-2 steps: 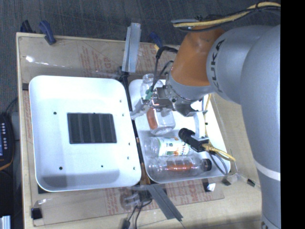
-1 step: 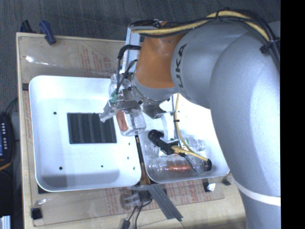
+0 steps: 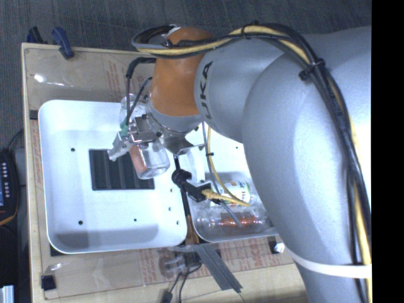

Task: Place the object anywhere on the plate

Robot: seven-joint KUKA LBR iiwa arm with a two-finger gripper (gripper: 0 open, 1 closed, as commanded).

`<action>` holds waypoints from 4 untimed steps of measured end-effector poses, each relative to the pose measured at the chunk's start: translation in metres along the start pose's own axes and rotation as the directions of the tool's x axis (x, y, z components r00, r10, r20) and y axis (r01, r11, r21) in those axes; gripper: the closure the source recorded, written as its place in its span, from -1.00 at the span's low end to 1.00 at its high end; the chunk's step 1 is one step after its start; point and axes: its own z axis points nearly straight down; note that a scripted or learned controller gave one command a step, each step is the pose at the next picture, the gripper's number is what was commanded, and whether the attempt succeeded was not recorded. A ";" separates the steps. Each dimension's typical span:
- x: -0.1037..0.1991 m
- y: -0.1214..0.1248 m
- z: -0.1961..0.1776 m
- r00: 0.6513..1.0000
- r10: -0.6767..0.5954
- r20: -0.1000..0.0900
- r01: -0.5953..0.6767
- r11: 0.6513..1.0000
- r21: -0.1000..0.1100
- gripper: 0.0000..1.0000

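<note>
In the right bin [image 3: 203, 235] a bottle [image 3: 235, 219] lay spare, while over the left bin [image 3: 69, 131] a clear object [image 3: 151, 161] hung at the plate's [image 3: 113, 169] right edge under the end effector [image 3: 140, 142], apparently for release; I could not tell its grip.

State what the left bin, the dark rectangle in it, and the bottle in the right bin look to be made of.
Left bin: glossy white moulded plastic, judging by rounded corners and soft sheen. Dark rectangle: ribbed matte black, possibly rubber or plastic. Bottle: clear plastic, apparently; see-through with highlights.
</note>
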 end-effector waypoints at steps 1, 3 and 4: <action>-0.079 0.020 0.010 0.992 -0.126 0.000 0.126 0.992 -0.001 1.00; -0.028 -0.050 -0.050 0.997 -0.079 0.000 0.079 0.997 -0.001 1.00; -0.031 -0.094 -0.021 0.997 -0.079 -0.001 0.079 0.997 0.001 1.00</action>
